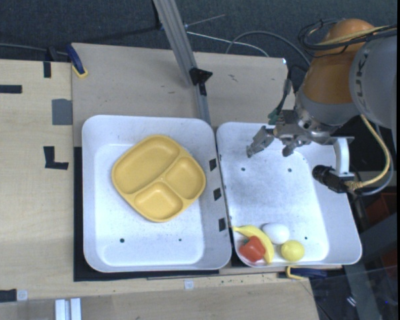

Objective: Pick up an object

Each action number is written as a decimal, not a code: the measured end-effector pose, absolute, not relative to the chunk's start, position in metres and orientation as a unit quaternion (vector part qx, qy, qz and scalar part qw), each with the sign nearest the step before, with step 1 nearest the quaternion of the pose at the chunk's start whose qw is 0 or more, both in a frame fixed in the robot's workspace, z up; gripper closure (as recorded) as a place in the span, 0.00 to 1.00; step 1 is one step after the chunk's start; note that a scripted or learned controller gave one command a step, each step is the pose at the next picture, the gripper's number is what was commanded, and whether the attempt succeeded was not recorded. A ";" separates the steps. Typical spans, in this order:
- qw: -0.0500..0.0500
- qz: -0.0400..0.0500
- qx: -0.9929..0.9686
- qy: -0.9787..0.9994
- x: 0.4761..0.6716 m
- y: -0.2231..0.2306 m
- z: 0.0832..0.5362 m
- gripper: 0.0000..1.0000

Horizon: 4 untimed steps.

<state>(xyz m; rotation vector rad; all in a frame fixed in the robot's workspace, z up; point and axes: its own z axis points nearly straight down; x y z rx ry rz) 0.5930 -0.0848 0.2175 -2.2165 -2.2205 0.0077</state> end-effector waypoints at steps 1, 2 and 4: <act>0.002 0.003 -0.707 -0.707 0.595 -0.093 0.167 0.00; 0.002 0.003 -0.707 -0.708 0.592 -0.094 0.123 0.00; -0.002 -0.001 -0.706 -0.708 0.586 -0.091 0.194 1.00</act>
